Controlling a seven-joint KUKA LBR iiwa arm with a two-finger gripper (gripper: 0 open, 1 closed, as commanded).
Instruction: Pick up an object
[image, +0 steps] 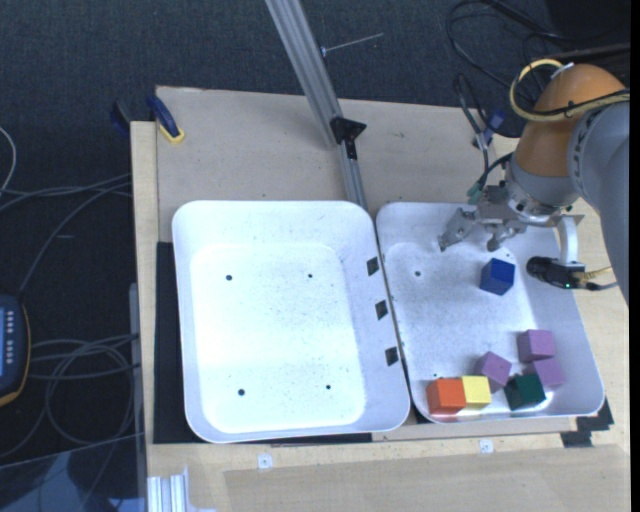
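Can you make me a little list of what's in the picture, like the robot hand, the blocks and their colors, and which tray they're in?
gripper: over the far end of the right bin, fingers spread, nothing between them
blue block: alone in the right bin, just nearer the camera than the gripper
other blocks: orange block, yellow block, green block, three purple blocks, clustered at the right bin's near end
right bin
left bin: beside it

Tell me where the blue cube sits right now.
The blue cube lies in the right bin, toward its far end, just below the gripper and apart from the block cluster at the near edge.
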